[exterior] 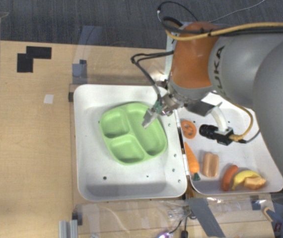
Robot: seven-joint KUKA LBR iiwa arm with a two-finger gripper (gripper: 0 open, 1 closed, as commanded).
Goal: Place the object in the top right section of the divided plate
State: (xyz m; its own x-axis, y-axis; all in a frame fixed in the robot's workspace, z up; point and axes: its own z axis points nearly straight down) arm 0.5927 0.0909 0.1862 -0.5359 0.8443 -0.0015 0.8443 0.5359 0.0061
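Note:
A light green divided plate [126, 133] lies tilted in the left white bin [89, 177]. My gripper [148, 118] hangs over the plate's right side, at the ridge between the large upper section and the right-hand section. I see no object under its tip or on the plate. The grey arm with its orange band [193, 58] reaches in from the upper right and covers the back of the right bin.
The right bin [273, 175] holds an orange slice-like disc [188, 129], a carrot [192, 161], a sausage in a bun [210, 164], a red and yellow fruit pair [233, 177] and a tan piece [254, 183]. The bins' shared wall [179, 152] runs just right of the plate.

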